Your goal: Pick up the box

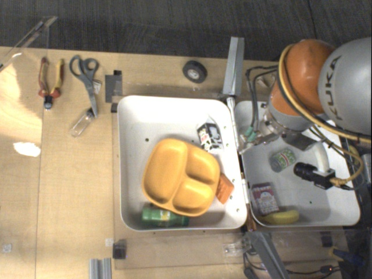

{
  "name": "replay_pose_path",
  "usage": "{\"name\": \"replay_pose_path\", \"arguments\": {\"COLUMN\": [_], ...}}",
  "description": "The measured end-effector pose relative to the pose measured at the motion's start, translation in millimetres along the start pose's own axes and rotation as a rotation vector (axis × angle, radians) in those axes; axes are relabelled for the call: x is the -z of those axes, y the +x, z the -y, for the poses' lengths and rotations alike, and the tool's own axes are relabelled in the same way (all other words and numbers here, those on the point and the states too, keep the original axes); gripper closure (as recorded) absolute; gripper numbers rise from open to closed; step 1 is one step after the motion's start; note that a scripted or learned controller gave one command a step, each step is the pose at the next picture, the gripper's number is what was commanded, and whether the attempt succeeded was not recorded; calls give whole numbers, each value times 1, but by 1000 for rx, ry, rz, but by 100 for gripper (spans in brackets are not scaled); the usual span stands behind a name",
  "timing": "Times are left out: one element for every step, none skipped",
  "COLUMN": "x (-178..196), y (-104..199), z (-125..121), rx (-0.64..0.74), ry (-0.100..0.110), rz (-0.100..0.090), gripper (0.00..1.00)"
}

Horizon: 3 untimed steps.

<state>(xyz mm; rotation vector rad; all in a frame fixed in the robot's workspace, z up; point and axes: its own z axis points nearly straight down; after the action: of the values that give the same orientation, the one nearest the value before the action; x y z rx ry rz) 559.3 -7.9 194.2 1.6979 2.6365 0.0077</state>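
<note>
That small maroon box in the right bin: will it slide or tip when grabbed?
The box lies flat, so it probably won't tip. On the smooth right bin floor it may slide when nudged. The banana right beside its lower edge could crowd a grasp.

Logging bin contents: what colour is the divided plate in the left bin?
Yellow-orange, in the camera view: the divided plate.

Two shallow white bins: left (131,156), right (349,211). One yellow divided plastic tray (177,176), one green can (163,216), one orange packet (224,189). One maroon box (265,198), one yellow banana (281,216), one pair of grey-handled scissors (87,77).
</note>
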Motion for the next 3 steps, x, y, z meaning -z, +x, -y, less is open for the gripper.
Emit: {"name": "replay_pose_path", "arguments": {"x": [45,43,76], "y": [-11,43,7], "z": [38,49,73], "rx": [359,-119,88], "ry": [-2,4,-1], "rz": [2,-1,2], "gripper": [100,100,100]}}
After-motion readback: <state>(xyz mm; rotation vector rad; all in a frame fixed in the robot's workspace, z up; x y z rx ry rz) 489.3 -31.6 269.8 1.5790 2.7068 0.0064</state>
